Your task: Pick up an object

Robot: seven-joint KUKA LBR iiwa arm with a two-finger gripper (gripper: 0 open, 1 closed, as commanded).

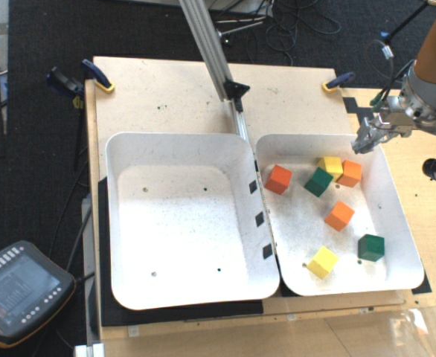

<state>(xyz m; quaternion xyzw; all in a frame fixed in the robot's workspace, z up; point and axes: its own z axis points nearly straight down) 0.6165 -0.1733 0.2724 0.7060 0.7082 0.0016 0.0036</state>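
Observation:
The right bin (396,222) holds several cubes. An orange cube (278,178) lies near its left wall. A green cube (318,181), a yellow cube (331,167) and an orange cube (350,173) cluster at the far side. Another orange cube (339,216) sits mid-bin, with a dark green cube (370,248) and a yellow cube (322,262) near the front. My gripper (367,141) hangs above the bin's far right corner, just right of the cluster, with nothing seen in it.
The left bin (129,199) stands beside the right one. A slanted metal pole (207,39) rises over the divide between the bins. Blue-and-yellow clamps (97,75) (337,82) grip the board's far corners. A pendant (17,292) lies at the lower left.

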